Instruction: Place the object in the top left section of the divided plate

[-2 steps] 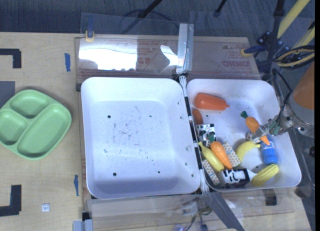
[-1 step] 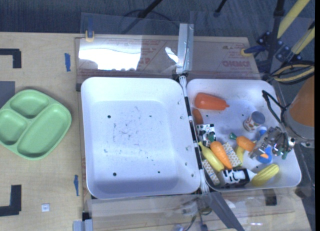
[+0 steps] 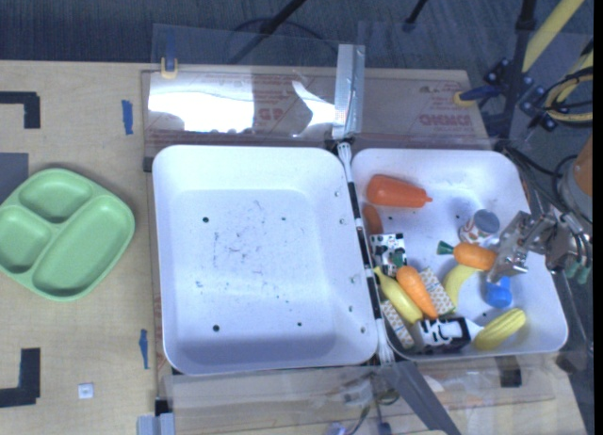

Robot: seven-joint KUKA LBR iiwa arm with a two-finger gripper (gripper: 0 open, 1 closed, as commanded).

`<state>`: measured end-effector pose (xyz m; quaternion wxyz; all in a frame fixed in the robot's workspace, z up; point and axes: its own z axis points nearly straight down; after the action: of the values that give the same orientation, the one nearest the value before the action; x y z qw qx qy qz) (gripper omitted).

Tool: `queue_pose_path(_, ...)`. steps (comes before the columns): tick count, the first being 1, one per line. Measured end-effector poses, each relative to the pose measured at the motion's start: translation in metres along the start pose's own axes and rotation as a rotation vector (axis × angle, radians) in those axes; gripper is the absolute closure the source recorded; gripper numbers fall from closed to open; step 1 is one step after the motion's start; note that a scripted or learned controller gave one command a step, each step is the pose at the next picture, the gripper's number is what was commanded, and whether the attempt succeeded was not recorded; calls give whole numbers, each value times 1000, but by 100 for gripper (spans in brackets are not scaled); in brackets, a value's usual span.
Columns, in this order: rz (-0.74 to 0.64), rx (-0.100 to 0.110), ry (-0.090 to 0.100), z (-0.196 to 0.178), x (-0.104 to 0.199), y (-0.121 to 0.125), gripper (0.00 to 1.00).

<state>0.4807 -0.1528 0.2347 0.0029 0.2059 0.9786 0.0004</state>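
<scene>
The green divided plate (image 3: 64, 233) is seen on the bench, left of the left bin (image 3: 179, 179). The claw (image 3: 513, 252) is seen over the toys in the right bin (image 3: 443, 171); how its grip stands cannot be told.

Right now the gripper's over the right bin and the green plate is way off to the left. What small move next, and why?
Probably ease the gripper straight down onto one toy before any carry. It hangs among the clutter in the right bin, beside the small orange carrot and above the blue piece, with nothing visibly between its fingers. The green divided plate sits on the bench, left of both bins.
</scene>
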Motion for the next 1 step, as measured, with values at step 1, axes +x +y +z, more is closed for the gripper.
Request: queue_pose_path(1,-244,-1,2,118,8,16,100)
